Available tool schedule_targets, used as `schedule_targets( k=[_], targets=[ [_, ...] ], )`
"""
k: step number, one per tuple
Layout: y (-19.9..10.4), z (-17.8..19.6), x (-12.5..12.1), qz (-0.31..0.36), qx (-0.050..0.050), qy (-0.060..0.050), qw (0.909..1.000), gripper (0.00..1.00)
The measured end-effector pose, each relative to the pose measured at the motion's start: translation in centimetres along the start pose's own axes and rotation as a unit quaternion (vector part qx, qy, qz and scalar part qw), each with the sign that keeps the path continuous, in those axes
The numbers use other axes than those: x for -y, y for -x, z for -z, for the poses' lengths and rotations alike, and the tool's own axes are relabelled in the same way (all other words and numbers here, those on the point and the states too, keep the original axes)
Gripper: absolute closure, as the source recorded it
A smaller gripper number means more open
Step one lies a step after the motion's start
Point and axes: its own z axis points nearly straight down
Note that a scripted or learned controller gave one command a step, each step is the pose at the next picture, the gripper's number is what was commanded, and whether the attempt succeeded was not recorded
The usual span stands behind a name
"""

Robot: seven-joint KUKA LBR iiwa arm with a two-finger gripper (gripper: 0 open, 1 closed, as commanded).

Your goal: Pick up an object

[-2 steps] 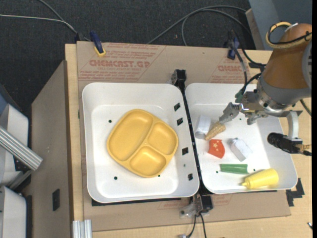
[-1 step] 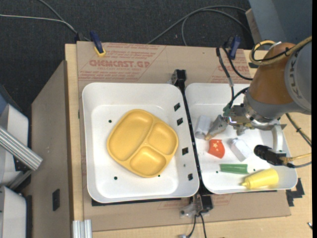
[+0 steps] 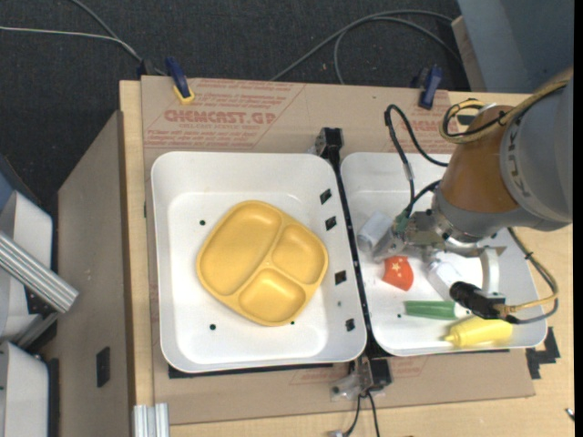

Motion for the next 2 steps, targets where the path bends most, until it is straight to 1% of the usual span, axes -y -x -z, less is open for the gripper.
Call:
schedule_targets(
  k=[1, 2],
  targets=[
    [0.0, 1.4, -0.2, 0.0, 0.0, 0.003, 1.0, 1.0],
    [0.2, 7.7, -0.8, 0.001, 0.002, 0.007, 1.0, 1.0]
  ],
)
